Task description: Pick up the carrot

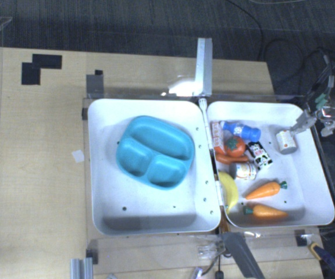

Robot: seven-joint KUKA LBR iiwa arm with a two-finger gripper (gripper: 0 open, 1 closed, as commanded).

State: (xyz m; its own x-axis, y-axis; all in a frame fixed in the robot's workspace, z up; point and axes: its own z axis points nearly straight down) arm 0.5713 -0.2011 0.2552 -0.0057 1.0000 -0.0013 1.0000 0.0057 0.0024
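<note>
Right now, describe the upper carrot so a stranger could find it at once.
Look in the right white bin, toward its near edge. Two orange carrots lie there beside a banana. The upper carrot is the tilted one with green leaves pointing right; the other carrot lies flatter, below it.

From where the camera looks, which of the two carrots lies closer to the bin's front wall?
The lower carrot, almost against the right bin's front wall. The other carrot lies farther back, beside the banana.

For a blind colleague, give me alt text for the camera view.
Two carrots lie near the front of the right white bin among other toy food, with the gripper at its far right edge. The left bin holds a blue divided plate.
</note>
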